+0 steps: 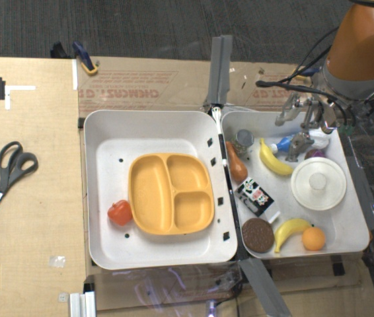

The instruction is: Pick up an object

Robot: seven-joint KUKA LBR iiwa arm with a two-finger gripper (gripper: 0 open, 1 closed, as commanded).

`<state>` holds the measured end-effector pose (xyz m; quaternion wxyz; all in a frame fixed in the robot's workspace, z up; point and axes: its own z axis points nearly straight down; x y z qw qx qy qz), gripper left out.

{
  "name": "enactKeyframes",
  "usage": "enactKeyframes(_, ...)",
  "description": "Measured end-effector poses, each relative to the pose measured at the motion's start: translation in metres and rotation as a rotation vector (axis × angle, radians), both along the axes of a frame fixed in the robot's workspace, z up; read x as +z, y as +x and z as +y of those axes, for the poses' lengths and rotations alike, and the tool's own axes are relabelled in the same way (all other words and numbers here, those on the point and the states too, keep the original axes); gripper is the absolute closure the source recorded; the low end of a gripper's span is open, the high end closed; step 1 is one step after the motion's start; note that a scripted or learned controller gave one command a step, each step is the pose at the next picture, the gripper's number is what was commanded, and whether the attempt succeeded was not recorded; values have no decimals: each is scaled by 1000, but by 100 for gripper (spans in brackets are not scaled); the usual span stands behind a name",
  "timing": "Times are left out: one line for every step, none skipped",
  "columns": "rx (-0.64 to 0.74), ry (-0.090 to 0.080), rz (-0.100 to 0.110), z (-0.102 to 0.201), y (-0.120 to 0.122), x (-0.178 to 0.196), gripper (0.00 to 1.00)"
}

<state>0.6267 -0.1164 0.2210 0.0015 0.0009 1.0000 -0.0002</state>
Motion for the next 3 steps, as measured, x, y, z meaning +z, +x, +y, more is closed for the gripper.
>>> enactKeyframes(-36, 0, -3, 16, 22, -127, 0)
enactKeyframes(-33, -2, -9, 17, 24, -116, 100)
enactKeyframes(-261, 0, 1, 10, -39, -128, 100)
